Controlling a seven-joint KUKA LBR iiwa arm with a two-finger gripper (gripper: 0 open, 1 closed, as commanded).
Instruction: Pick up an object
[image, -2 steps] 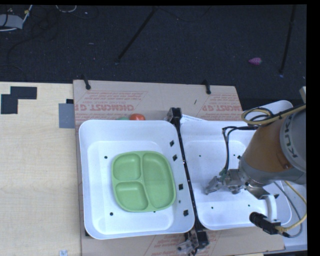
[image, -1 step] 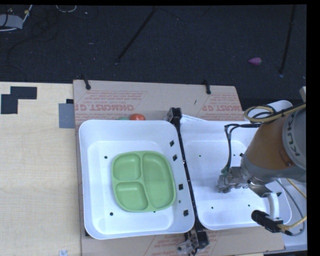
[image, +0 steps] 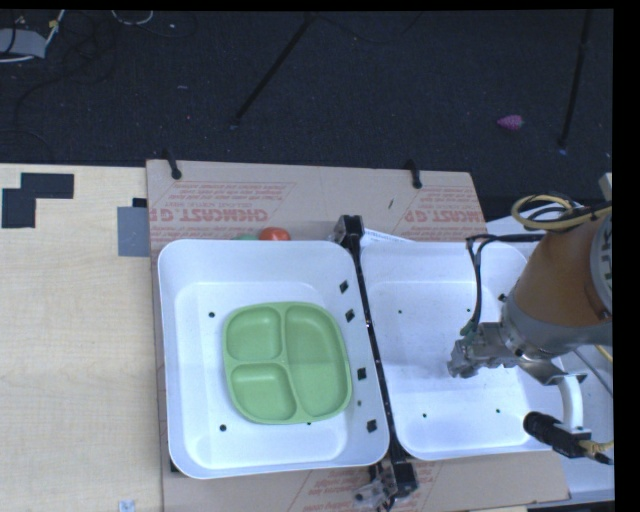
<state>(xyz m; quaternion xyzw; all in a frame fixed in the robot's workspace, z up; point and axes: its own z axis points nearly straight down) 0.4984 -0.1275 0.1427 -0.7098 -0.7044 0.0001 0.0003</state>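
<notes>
Hand (image: 470, 357) low inside the right bin (image: 420, 420), grip state can't tell from this angle. Green divided plate (image: 287, 362) sits well left of the hand in the left bin (image: 190, 300); small red item (image: 274, 235) beyond that bin's far rim.

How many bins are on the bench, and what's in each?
2. The left bin holds a green tray. The right bin has the end effector over it; the arm may hide something beneath.
</notes>
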